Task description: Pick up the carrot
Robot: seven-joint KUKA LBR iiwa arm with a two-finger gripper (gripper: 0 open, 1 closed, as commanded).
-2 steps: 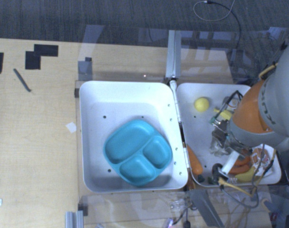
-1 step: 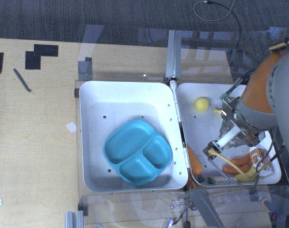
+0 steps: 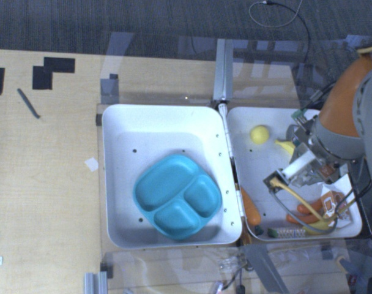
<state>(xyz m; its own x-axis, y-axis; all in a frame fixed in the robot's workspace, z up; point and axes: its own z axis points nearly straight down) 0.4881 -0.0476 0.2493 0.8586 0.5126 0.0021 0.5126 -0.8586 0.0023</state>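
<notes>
One carrot (image 3: 250, 208) along bin (image 3: 262, 164) wall, long axis near-to-far, view-left of gripper (image 3: 313, 175); jaw state: cannot tell

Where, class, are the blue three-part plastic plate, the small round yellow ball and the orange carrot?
blue three-part plastic plate (image 3: 178, 196): camera view, its middle, by the dividers.
small round yellow ball (image 3: 259, 133): camera view, its centre.
orange carrot (image 3: 251, 208): camera view, middle of its length.
</notes>
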